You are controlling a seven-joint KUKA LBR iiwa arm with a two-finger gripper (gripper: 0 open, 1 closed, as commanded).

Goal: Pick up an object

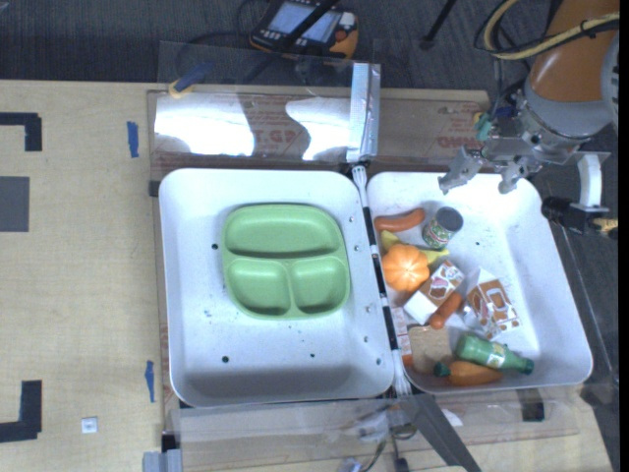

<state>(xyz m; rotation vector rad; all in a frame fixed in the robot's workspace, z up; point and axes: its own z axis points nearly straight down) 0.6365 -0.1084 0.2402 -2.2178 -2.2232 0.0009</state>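
The gripper (486,173) hung over the right bin's (560,293) far rim, jaws spread and nothing between them, so this was the approach step, no pick made yet. Below and just inward of the jaws stood the can (441,227), nearest target, with a sausage (401,219) beside it and the orange (407,267) further down. The bottle (494,354) and carrot (470,371) lay well off, at the near end (a crowded heap there). The next move, I judged, called for a descent onto the can, jaws straddling it.
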